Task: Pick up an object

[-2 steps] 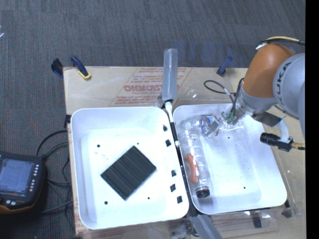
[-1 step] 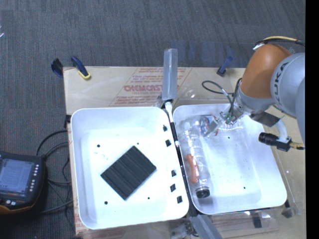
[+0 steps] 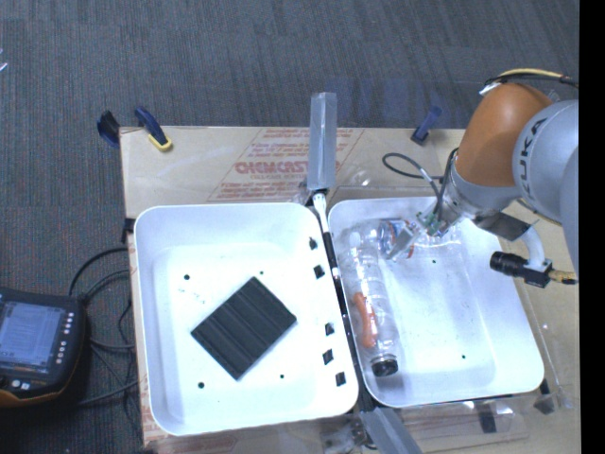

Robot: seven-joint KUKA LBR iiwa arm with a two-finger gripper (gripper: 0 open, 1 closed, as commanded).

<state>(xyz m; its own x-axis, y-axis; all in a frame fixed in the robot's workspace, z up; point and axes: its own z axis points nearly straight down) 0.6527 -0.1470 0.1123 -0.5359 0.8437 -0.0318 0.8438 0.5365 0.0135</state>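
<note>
A clear plastic bottle (image 3: 370,296) with an orange label and a dark cap lies along the left side of the right bin (image 3: 473,348), its cap toward the front. My gripper (image 3: 408,237) is low in the back of that bin, just right of the bottle's upper end, amid clear crinkled material. A dark ribbed rectangular pad (image 3: 244,326) lies flat in the middle of the left bin (image 3: 170,253), turned at an angle.
The arm comes in from the right over the right bin's back corner. A black cable (image 3: 406,168) loops behind it. An upright grey post (image 3: 323,145) stands behind the divider. Blue clamps (image 3: 151,129) hold the board's back edge. A pendant (image 3: 33,343) rests at far left.
</note>
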